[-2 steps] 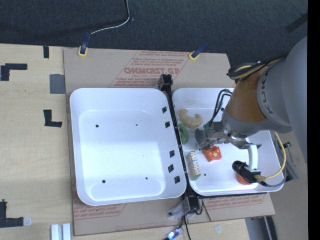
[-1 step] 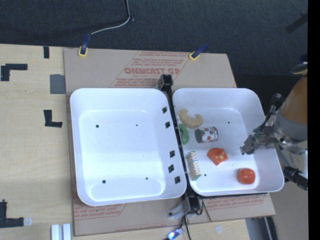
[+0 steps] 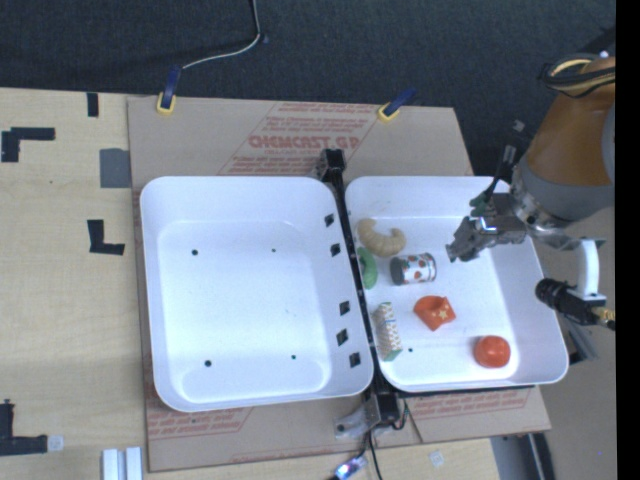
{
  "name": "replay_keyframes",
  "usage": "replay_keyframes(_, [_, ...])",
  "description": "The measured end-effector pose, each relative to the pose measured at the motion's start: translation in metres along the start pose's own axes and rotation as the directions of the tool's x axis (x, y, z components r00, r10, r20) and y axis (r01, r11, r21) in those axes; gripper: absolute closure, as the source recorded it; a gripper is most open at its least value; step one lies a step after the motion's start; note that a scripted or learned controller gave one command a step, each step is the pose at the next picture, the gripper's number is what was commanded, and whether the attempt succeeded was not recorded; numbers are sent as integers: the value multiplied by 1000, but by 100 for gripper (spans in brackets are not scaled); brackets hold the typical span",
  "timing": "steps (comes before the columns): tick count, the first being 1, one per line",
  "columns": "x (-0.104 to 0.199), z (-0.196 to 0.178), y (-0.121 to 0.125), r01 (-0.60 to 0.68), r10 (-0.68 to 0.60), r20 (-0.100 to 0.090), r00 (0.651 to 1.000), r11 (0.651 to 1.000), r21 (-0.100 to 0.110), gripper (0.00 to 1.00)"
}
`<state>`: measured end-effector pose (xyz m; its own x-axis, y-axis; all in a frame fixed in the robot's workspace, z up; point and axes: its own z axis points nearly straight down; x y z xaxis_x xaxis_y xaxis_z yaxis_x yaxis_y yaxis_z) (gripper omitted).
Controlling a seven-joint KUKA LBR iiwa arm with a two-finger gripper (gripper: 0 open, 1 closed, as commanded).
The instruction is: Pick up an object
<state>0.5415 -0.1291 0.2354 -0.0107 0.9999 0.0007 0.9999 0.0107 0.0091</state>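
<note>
The right bin (image 3: 520,298) holds several small objects. A tan curved piece (image 3: 381,236) lies near its left wall, with a green piece (image 3: 369,271) just below it. A small can (image 3: 414,268) lies on its side in the middle. Below it sit a red strawberry-like piece (image 3: 434,311) and a red round tomato-like piece (image 3: 491,351). A pale cob-like piece (image 3: 387,330) lies along the left wall. My gripper (image 3: 462,247) hangs over the bin's upper right, just right of the can, with nothing seen between its fingers.
The left bin (image 3: 245,288) sits beside the right one, joined by a black divider strip (image 3: 343,268). Both rest on a cardboard sheet (image 3: 300,138) held by clips. The grey and orange arm (image 3: 575,158) reaches in from the right.
</note>
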Motion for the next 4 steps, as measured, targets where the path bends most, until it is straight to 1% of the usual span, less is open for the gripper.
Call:
replay_keyframes(1, [102,-22,24,2,-2,-3,1000,1000,7,100])
replay_keyframes(2, [152,-130,34,-3,3,-1,1000,1000,-2,100])
replay_keyframes(3, [252,-241,47,2,-2,-4,1000,1000,-4,100])
replay_keyframes(4, [322,-255,63,-2,2,-1,1000,1000,8,100])
